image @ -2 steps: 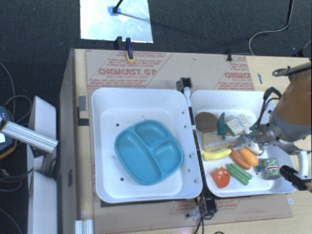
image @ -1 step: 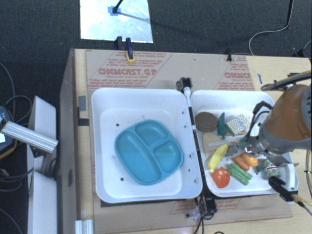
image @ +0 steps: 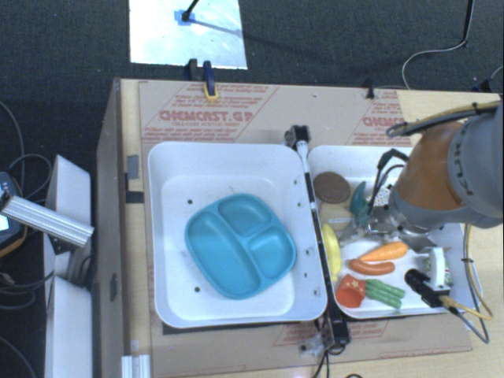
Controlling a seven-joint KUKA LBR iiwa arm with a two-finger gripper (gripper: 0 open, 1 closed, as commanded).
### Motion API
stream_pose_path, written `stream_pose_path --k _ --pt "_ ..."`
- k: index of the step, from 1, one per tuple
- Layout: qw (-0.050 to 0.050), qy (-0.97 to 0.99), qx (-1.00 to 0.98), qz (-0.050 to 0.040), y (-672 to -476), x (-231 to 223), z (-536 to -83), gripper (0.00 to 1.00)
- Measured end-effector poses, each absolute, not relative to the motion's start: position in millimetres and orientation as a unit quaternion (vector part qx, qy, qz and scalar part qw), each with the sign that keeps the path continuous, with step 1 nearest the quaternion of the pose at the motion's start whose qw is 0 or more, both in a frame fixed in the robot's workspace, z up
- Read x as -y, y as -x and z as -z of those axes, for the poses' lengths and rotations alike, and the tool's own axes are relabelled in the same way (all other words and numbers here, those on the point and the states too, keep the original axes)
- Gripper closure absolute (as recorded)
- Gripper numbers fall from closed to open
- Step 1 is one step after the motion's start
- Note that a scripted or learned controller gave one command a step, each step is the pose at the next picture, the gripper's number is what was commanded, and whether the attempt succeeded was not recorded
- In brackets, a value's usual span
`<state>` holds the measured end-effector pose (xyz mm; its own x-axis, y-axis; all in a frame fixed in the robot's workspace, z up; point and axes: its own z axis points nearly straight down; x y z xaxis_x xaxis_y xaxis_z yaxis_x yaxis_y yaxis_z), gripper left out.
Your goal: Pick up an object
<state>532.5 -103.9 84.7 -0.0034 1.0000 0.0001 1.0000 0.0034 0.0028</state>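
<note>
While the blue plate [image: 239, 245] lies well off to the left of the claw [image: 368, 225], alone in the left bin [image: 169, 164], it's flat and wide, so a poor pick and no real hazard. Everything else is packed into the right bin [image: 354, 160] around the claw. The brown disc [image: 331, 187] is up and left of it and lies flat, so it would likely slip out of a pinch. The yellow banana [image: 332, 250] is down and left, along the bin wall; the risk there is clipping the wall or jamming the fruit against it. The red pepper [image: 350, 290] is below and a bit left. The teal piece [image: 359, 199] is just above the claw and partly under the arm, can't tell what it is. The sausage [image: 372, 268] is straight below the claw, and the carrot [image: 383, 252] is just below-right, the two touching or nearly so. The green pod [image: 384, 292] is further below-right, against the pepper. The arm blocks the claw, so can't tell if it's wide or narrow, and nothing visibly sits in it. My guess is the carrot is the target. Likely failures: closing on carrot and sausage together, the tapered carrot rolling or squirting out, or the descent shoving neighbours so the claw closes on air.
</note>
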Motion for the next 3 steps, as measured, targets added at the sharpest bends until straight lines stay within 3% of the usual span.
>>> stream_pose_path --k 1,2,3 --pt "0.001 -0.706 -0.709 -0.0008 -609.2 111.4 -87.8 0.00" --pt "0.000 -0.707 -0.707 0.0002 -529.4 123.6 -84.1 0.00" --pt "0.001 -0.706 -0.708 -0.0010 -530.7 123.2 -94.9 1.00"
